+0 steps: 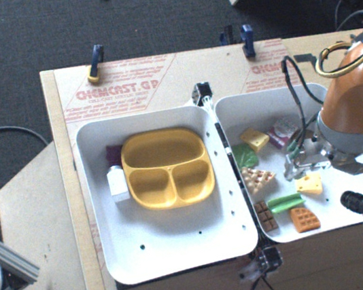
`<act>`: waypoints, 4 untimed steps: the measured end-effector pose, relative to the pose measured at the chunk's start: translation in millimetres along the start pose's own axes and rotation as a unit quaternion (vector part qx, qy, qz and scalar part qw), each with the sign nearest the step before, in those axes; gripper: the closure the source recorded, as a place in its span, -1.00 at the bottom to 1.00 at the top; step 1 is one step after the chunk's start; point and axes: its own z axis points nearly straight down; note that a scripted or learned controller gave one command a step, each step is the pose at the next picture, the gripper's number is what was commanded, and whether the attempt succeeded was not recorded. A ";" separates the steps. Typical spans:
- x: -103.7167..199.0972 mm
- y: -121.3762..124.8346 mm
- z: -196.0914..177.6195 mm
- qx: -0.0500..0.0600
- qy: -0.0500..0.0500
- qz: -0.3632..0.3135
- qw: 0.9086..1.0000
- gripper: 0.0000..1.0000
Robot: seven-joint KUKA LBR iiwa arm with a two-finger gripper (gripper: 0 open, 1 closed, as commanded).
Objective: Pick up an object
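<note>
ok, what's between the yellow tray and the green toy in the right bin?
In the camera view, a strip of bare bin floor beside the yellow tray, then both bins' rims, then the green toy.

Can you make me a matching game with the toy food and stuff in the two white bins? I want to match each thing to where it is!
Things:
1. yellow divided tray
2. orange waffle
3. small white bottle
4. green leaf

Places:
A. near corner of the right bin, beside the chocolate bar
B. right bin, close to the wall between the bins
C. middle of the left bin
D. left bin, against the tray's left edge

Pairs: 1-C, 2-A, 3-D, 4-B
</note>
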 end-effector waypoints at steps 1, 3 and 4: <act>7.1 -4.0 -57.8 0.000 0.000 -0.001 1.000 1.00; 62.6 19.9 -59.7 0.002 0.002 -0.003 1.000 1.00; 112.0 35.3 -53.0 0.003 0.002 -0.003 1.000 1.00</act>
